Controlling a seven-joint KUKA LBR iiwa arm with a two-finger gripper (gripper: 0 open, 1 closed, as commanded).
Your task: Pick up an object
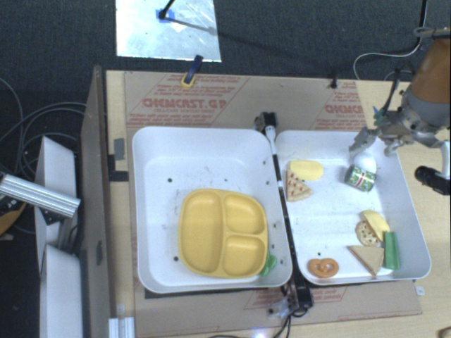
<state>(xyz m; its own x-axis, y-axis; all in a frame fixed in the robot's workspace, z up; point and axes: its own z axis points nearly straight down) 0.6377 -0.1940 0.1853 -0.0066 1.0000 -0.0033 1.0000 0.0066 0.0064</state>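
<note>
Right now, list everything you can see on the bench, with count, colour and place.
bins: two, white, side by side
divided tray: one, yellow, left bin
small green item: one, by the tray's corner
pizza slice: one, right bin, near divider
yellow piece: one, beside the pizza slice
can: one, green and white, right bin, far side
pretzel: one, orange, near edge
food pile: one cluster, tan, yellow, green, near right corner
gripper: one, grey, above the can

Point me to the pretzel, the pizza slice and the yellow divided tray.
pretzel (323,267), camera view, middle of its twisted body
pizza slice (297,186), camera view, centre of the topping face
yellow divided tray (199,225), camera view, floor of its large left compartment
</note>
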